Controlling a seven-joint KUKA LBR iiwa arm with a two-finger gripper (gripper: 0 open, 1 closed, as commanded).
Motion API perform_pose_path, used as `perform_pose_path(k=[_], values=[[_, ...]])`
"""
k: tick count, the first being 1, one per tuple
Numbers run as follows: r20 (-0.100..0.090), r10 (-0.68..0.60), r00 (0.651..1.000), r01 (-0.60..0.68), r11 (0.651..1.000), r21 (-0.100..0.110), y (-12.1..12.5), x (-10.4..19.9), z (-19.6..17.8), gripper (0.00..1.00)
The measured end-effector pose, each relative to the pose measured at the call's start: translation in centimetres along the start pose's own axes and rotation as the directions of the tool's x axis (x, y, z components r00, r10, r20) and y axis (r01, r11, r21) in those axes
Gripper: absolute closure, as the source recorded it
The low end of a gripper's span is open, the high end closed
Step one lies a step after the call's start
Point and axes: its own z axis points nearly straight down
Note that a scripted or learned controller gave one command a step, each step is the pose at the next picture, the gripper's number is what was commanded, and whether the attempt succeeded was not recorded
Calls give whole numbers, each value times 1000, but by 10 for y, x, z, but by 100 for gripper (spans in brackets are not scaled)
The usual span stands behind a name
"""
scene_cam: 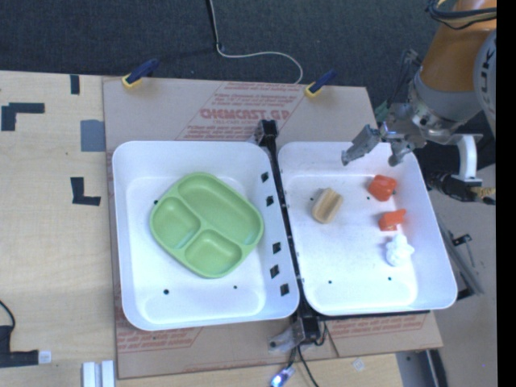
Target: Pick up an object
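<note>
White right bin (419, 297) holds a tan, block-shaped object (326, 205).

The grey arm (451, 55) enters from the upper right of the frame, its gripper (377, 153) pointing down-left with both fingers spread apart, nothing between them.

The arm (459, 51) is a thick rounded tube with an orange band above a grey wrist section. A black cable loops over its top. Below the wrist sits a darker grey metal block, and from it two slim grey fingers (358, 146) stick out as the gripper (377, 151). A white curved piece shows beside the wrist.
</note>
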Motion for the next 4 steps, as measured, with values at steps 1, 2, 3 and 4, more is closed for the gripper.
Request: perform_pose_path(k=[1,2,3,4], values=[[-5,-1,1000,1,1000,18,-35,43,156,0],[0,0,1000,0,1000,2,-30,41,137,100],[-2,3,1000,-3,1000,4,-117,53,70,100],[-2,-7,1000,7,1000,-5,-117,129,6,100]])
